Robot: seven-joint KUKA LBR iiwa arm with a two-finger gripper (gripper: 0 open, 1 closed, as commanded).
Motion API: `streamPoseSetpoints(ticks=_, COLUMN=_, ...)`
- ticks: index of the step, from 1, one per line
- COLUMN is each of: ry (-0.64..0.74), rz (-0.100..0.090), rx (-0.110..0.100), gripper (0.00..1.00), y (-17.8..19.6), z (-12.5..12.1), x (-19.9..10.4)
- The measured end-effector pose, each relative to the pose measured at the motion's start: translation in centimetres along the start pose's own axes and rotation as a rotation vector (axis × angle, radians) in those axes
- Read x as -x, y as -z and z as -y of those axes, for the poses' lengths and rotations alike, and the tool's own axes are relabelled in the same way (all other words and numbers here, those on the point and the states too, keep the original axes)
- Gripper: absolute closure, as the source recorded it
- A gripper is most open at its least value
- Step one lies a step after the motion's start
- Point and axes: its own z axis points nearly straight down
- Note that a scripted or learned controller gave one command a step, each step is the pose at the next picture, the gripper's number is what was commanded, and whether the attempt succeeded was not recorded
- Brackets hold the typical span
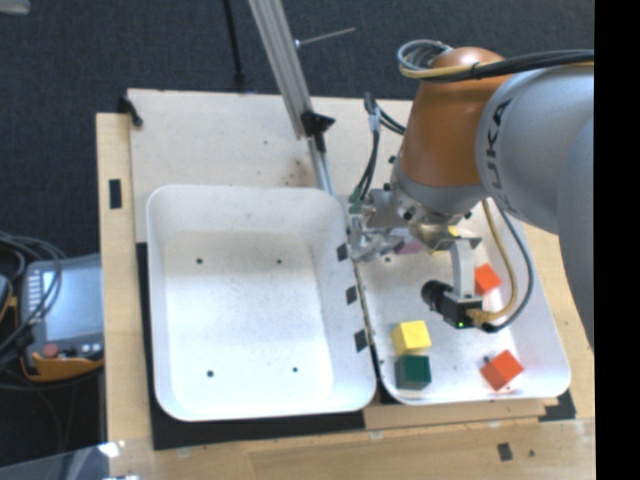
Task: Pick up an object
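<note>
The right bin (545,363) holds a yellow block (411,335) with a green block (413,370) touching its near side. One orange block (502,369) lies near the front right corner and another orange block (486,279) farther back. My gripper (383,234) hangs low over the back left of this bin, close to the wall shared with the left bin. The orange wrist band (445,128) and grey arm hide what lies under them. A small pink patch (409,249) shows just beside the gripper. Nothing is visibly held.
The left bin (170,298) is white with a few dark specks. A slanted metal rail (280,48) rises behind the bins. Cables and a black unit with a green light (447,303) hang from the wrist over the right bin. A screen device (62,303) sits off the bench's left.
</note>
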Motion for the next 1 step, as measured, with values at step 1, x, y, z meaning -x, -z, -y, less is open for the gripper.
streamPoseSetpoints(ticks=1, ry=0.001, rz=0.0, rx=-0.001, gripper=1.0, y=0.76, z=1.55, x=-5.44)
